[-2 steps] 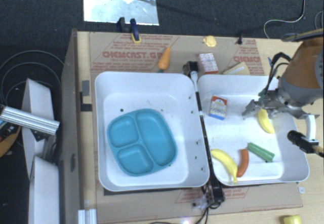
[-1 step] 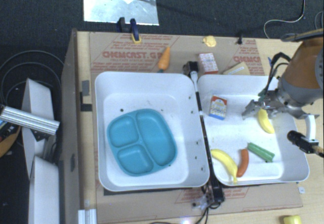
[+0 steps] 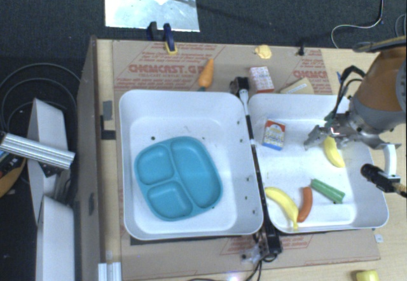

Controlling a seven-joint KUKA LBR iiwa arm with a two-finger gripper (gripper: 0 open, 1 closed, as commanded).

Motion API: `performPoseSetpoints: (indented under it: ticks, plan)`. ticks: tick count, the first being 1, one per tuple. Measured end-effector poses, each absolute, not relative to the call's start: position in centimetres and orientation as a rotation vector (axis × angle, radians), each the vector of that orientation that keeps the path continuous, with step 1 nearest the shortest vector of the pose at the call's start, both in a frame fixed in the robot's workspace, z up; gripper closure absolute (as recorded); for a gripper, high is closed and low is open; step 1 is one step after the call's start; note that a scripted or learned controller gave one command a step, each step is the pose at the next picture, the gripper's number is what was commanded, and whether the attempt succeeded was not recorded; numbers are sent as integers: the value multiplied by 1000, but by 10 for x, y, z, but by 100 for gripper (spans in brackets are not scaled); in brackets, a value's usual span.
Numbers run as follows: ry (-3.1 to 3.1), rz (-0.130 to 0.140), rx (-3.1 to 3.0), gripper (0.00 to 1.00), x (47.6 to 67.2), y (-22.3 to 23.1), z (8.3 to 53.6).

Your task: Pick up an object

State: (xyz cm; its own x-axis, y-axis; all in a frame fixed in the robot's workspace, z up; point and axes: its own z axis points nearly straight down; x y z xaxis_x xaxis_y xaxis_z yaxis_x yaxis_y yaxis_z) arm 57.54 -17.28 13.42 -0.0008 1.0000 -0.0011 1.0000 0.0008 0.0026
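1. The claw (image 3: 323, 135) sits low in the right bin (image 3: 369, 210), at right of centre in the frame; whether it is apart or together cannot be told.
2. A yellow banana (image 3: 333, 151) lies just beside its tips, at the bin's right side, partly under the wrist.
3. A small box (image 3: 274, 135) lies near to the left, in the bin's upper left part.
4. Lower down lie a green block (image 3: 328, 190), an orange carrot (image 3: 305, 203) and a second banana (image 3: 283, 203), the last near the bin's lower left corner.
5. The left bin (image 3: 137, 114) holds a blue tray (image 3: 177, 177).
6. On the cardboard above the bins lie a carton (image 3: 261, 79) and another carrot (image 3: 206, 74).
7. A black cable (image 3: 346, 79) loops beside the arm (image 3: 381, 92) at the frame's right.
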Motion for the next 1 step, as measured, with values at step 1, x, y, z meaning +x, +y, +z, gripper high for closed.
performPoseSetpoints:
  ticks: [1]
  plan:
    - [2218, 2, 2218, 0, 585, -205, 157]
